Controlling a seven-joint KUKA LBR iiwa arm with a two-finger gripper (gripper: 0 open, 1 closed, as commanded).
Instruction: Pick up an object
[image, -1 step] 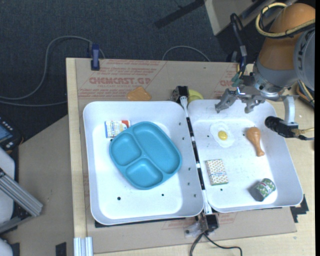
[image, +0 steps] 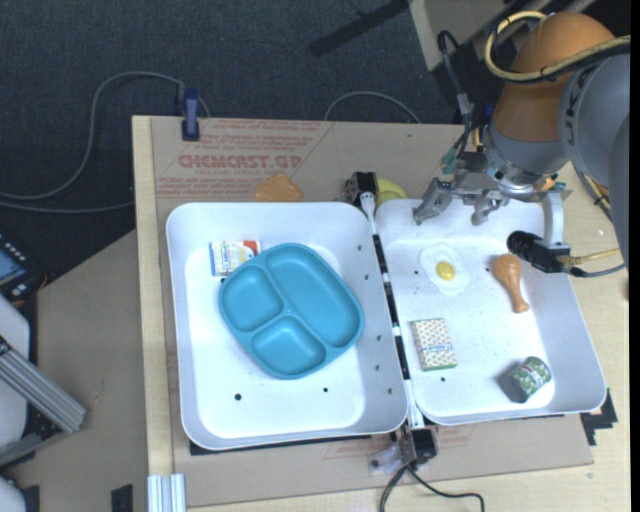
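My gripper (image: 458, 204) hangs over the far edge of the right bin (image: 560, 400), its two fingers spread apart with nothing between them. In that bin lie a toy fried egg (image: 444, 270) just in front of the gripper, a toy chicken drumstick (image: 512, 281) to the right, a small patterned box (image: 433, 343) near the middle, and a small green can (image: 526, 378) on its side at the front right. The left bin (image: 200, 400) holds a blue divided plate (image: 289, 309) and a small white carton (image: 232, 255) at its far left.
An orange toy (image: 279, 188) and a yellow-and-black object (image: 374, 189) rest on the cardboard behind the bins. A black cable plug (image: 530, 248) juts over the right bin's far right side. The grey arm with its orange band (image: 545, 80) looms at the upper right.
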